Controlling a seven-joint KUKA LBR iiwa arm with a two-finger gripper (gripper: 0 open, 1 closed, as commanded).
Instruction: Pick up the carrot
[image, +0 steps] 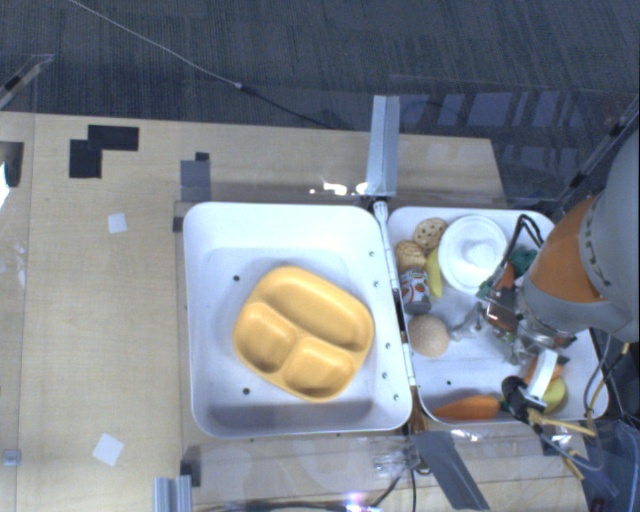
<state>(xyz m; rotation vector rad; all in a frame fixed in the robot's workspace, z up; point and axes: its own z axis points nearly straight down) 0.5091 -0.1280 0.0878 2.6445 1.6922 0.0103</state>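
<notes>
The long orange carrot (467, 407) lies flat on the floor of the right white bin (470, 372). It rests right along the wall at the bottom of the view, which looks like the spot where it rolled or slid to a stop. It is smooth and bright orange, fat at one end and thinner at the other, and nothing lies on top of it.

The gripper (500, 320) hangs over the middle of that bin, apart from the carrot. It is close to the round white cup (472, 252) and the tan ball (429, 336). It looks like it must go lower and nearer the wall to reach the carrot. How wide the gripper is open cannot be told, nor if it has hold of anything.

The left white bin (210, 300) holds a yellow plastic plate with three parts (303, 332). Both bins sit on the pale wooden tabletop (100, 350).
</notes>
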